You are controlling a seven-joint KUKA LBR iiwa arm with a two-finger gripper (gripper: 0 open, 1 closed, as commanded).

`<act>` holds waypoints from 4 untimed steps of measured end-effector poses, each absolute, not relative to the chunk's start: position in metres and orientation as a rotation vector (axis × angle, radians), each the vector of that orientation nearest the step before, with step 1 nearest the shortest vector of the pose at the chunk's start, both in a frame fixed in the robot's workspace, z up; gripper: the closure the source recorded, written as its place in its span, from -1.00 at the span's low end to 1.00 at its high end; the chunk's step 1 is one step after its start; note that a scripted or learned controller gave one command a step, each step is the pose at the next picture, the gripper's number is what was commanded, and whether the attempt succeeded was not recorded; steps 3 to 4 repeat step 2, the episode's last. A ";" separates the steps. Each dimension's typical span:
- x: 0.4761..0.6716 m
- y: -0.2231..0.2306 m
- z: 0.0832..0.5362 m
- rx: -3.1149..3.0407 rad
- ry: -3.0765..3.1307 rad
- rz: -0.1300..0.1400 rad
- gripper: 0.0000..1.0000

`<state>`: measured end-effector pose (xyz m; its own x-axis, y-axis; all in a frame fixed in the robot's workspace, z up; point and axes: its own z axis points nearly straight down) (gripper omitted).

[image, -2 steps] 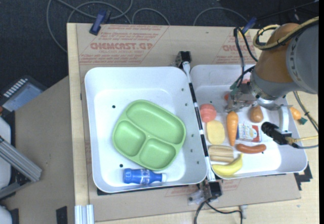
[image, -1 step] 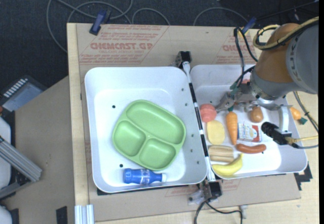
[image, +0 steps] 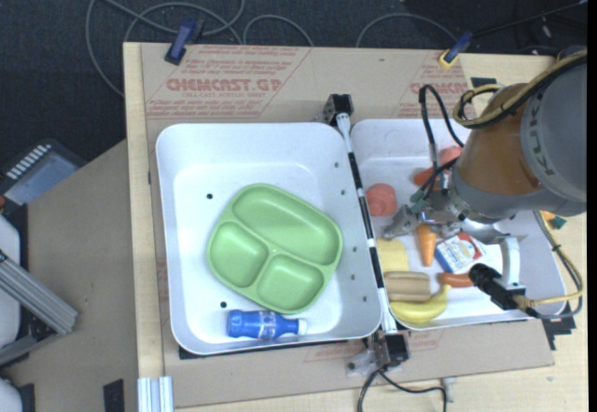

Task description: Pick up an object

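My gripper (image: 420, 217) is low in the right bin (image: 396, 135), near its left-centre, under the arm's orange band. Just below it stands an orange carrot (image: 426, 244). Left of it lies a reddish round object (image: 381, 199). A white, blue and red carton (image: 456, 254) sits beside the carrot on the right. Toward the bin's front lie a pale yellow slice (image: 394, 258), a tan bread roll (image: 407, 285), a yellow banana (image: 420, 310) and a red sausage (image: 456, 280). Nothing shows as held.
The left bin (image: 177, 154) holds a green divided plate (image: 273, 247) and a blue bottle (image: 264, 324) lying at its front. A black-clipped divider (image: 359, 205) separates the bins. Black cables loop over the right bin's back, and the arm's bulk covers its right part.
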<state>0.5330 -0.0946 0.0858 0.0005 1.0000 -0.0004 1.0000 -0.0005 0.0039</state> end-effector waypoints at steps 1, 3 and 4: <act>0.533 -0.094 0.095 2.221 2.218 0.003 1.00; 0.555 -0.038 0.185 2.219 2.223 0.003 1.00; 0.555 -0.038 0.185 2.219 2.223 0.003 1.00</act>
